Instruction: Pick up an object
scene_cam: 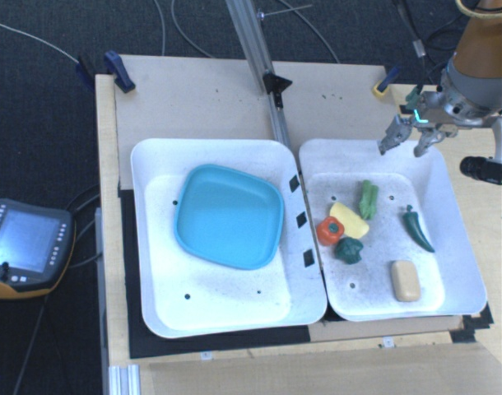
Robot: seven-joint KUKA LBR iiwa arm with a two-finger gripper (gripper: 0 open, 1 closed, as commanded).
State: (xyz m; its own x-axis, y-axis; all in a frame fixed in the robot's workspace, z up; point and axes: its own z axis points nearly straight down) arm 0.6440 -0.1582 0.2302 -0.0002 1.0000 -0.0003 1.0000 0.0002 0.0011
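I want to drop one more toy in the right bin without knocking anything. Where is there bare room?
Bare floor lies along the right bin's near edge, left of the tan block, and at its far end under the gripper. The middle is crowded: green pod, yellow piece, red-orange piece and dark green piece cluster together.

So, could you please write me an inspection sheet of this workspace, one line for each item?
Surface: pale wooden bench bearing two shallow white bins, left bin and right bin, side by side.
Job's things: in the right bin, a green oblong vegetable toy, a yellow wedge-shaped piece, an orange-red round toy, a dark green lumpy toy, a dark green chilli-shaped toy and a tan rounded block.
Clutter: a light blue square plate in the left bin.
Grippers: hand open, above the right bin's far rim, holding nothing.
Cables: black cables on the dark floor.
Surroundings: handheld control pendant at left; blue clamp.
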